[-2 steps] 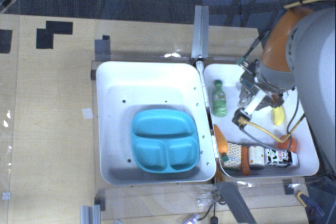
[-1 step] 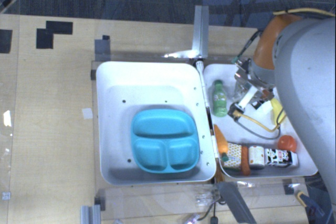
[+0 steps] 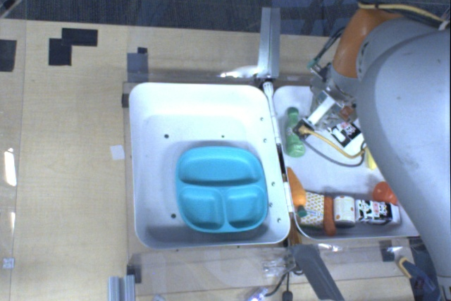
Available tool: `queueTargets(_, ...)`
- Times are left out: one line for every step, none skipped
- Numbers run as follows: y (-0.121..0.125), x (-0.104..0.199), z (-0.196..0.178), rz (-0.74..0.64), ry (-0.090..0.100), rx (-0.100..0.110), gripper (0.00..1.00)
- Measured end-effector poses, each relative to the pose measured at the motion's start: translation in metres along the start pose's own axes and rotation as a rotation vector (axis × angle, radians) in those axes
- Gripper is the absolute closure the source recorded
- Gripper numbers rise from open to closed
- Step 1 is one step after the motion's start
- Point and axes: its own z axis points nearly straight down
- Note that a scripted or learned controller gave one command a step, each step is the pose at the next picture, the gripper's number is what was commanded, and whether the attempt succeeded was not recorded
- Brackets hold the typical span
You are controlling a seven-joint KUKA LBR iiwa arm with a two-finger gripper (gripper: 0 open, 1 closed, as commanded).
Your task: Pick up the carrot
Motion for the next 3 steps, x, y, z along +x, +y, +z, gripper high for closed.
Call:
queueTargets(-0.016,-0.017,-0.001,0.086,0.002,-0.002,1.0)
queueTargets(-0.002,0.002,0.0,0.005,-0.001,0.0,1.0)
queueTargets(-0.032,-0.033,-0.002,0.138,0.004,-0.002,1.0)
